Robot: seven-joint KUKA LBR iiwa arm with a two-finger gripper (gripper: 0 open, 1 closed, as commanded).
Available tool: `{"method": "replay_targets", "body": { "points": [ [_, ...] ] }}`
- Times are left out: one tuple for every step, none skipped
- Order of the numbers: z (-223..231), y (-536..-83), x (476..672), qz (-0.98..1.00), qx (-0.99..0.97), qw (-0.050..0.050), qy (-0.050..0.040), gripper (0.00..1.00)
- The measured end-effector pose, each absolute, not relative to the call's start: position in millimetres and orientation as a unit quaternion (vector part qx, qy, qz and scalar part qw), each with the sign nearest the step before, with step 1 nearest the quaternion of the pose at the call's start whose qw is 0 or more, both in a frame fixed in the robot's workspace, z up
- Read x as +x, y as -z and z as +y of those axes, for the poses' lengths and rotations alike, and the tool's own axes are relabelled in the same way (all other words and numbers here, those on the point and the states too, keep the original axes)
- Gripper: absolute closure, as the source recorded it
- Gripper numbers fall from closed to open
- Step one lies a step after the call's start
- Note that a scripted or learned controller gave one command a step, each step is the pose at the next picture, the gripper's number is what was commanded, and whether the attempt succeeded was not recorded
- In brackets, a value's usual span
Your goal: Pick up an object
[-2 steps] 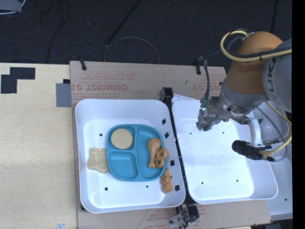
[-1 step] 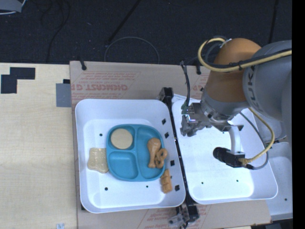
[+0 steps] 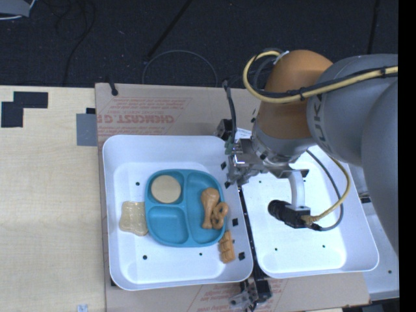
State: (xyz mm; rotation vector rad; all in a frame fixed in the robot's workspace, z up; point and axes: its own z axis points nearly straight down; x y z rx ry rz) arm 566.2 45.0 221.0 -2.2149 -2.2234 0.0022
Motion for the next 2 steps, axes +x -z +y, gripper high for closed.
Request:
{"method": "replay_targets", "body": {
  "points": [
    [95.3, -213.9, 554.6, -0.708, -0.706, 0.002, -0.0017, 1.00],
    [94.1, -214.1, 554.9, -0.708, -0.707, 0.002, -0.0018, 0.00]
  ]
}}
